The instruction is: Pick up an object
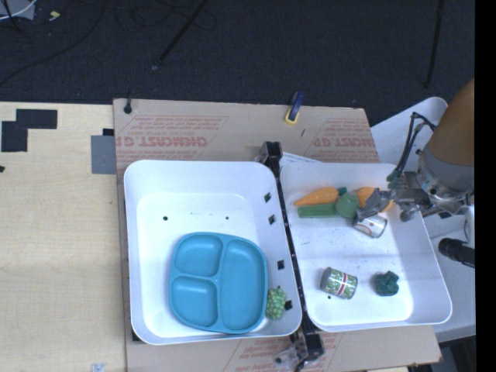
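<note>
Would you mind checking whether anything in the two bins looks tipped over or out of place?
The small can in the right bin lies on its side instead of standing. In the left bin, the green grapes sit beside the blue plate, wedged against the wall, not on it.

Left bin (pixel 147 208): holds a blue divided plate (pixel 217 281); a green bumpy cluster (pixel 275 303) lies just beside the plate's right edge.
Right bin (pixel 426 301): toy carrot (pixel 319 198) above a green stick (pixel 318 211), small patterned can (pixel 339 283) on its side, dark teal lump (pixel 387 284).
Gripper (pixel 375 211): at the bin's upper right, over a silvery object (pixel 372 225).
Counter (pixel 54 239): pale wood, cardboard sheet (pixel 232 134) under both bins.
</note>
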`<state>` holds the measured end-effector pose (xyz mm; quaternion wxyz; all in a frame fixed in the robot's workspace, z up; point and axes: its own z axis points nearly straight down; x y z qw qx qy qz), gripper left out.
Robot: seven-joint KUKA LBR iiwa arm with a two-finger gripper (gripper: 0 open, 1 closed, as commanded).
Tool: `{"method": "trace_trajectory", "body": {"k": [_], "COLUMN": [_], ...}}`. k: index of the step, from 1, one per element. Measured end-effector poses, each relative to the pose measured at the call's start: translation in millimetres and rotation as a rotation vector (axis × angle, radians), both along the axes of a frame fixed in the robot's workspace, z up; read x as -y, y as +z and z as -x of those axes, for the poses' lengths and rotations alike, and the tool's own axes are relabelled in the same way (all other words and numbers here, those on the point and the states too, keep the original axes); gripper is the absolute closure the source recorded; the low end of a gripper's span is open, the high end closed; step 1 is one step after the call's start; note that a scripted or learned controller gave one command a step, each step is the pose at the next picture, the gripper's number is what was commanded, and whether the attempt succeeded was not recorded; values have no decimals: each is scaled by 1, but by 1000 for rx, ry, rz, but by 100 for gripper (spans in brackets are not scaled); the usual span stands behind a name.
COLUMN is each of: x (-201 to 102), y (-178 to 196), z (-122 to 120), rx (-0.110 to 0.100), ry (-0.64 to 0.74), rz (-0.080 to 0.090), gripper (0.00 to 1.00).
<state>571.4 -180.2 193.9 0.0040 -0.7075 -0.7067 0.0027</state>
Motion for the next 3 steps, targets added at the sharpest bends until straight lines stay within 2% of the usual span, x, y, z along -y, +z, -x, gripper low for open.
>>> {"method": "trace_trajectory", "body": {"k": [1, 3], "x": [0, -11], "y": [4, -106], "z": [-2, -5], "rx": [8, 3], "ry": [1, 2], "rz": [2, 0], "gripper": [0, 0]}}
